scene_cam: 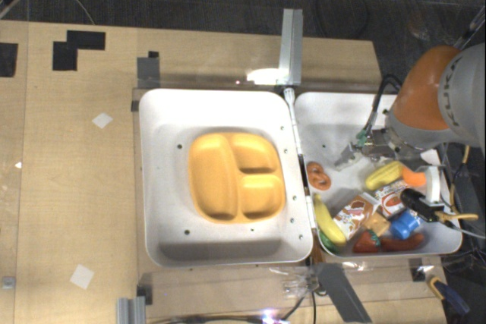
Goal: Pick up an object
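Over the right bin (334,114), I'm hovering the tool (357,150) w/ fingers apart, gripping nothing. Corn cob (383,175) is lying just right of it; I'd center over it before descending.

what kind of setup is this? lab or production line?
Most likely a robotics lab's bin-picking test bench, not production. Two white bins sit on a plywood bench; one holds a yellow compartment tray, the other toy food like a banana, under the arm's gripper.
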`<action>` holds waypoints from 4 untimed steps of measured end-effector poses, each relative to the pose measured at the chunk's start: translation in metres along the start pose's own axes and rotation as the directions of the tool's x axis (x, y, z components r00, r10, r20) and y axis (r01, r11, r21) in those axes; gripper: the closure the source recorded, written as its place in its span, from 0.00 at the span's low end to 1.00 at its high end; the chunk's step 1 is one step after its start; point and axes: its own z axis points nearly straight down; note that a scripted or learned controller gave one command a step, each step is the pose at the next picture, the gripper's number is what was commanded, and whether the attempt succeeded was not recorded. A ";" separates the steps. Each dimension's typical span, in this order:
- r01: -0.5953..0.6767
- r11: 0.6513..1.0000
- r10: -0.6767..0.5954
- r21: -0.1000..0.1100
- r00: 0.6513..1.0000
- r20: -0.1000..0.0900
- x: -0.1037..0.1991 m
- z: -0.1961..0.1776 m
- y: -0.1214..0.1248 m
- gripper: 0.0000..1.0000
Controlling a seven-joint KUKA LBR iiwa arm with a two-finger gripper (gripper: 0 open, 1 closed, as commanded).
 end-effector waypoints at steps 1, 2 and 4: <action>-0.040 0.999 0.040 -0.004 0.999 -0.001 -0.001 -0.082 0.017 0.00; -0.560 0.829 0.559 -0.004 0.829 -0.005 0.035 -0.002 -0.005 0.00; -0.560 0.829 0.560 -0.001 0.829 -0.003 0.035 0.000 -0.006 0.00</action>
